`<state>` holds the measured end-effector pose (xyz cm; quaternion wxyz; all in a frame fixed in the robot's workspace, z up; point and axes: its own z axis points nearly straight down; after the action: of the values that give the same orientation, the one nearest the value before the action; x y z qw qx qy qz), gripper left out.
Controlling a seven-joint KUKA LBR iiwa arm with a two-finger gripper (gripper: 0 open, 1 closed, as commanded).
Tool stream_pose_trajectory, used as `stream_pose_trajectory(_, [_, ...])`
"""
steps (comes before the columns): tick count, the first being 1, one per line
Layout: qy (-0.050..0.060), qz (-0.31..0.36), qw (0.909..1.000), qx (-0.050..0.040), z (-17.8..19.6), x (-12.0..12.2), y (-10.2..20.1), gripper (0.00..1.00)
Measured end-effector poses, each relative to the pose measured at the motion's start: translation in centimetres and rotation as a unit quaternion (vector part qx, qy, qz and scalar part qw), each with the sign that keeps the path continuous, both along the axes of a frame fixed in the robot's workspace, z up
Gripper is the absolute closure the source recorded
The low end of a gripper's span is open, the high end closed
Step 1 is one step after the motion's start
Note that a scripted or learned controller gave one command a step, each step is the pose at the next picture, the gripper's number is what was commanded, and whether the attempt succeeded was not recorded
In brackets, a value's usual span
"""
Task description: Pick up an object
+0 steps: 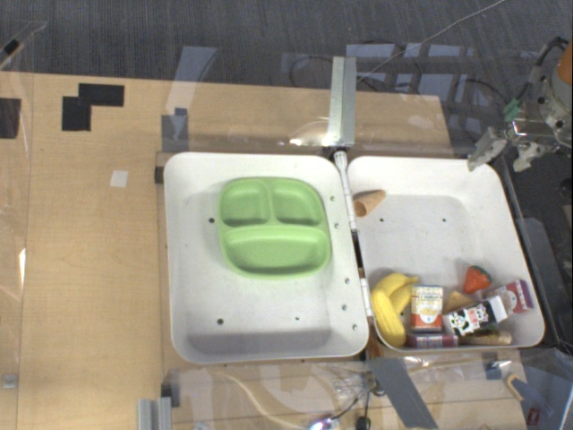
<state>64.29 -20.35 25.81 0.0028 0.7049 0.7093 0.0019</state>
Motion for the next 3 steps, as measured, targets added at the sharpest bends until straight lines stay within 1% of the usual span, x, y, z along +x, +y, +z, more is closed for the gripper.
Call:
stream_pose_trajectory(1, [0.001, 0.083, 0.9966, 0.0001, -13.3, -4.9, 2.5, 0.00])
stream_pose_trajectory(2, [-0.003, 0.186, 0.9826, -0.0013, -16.9, 0.7, 8.0, 0.00])
stream_pose_trajectory(3, [0.012, 0.099, 0.9950, -0.0036, -16.8, 2.2, 9.9, 0.00])
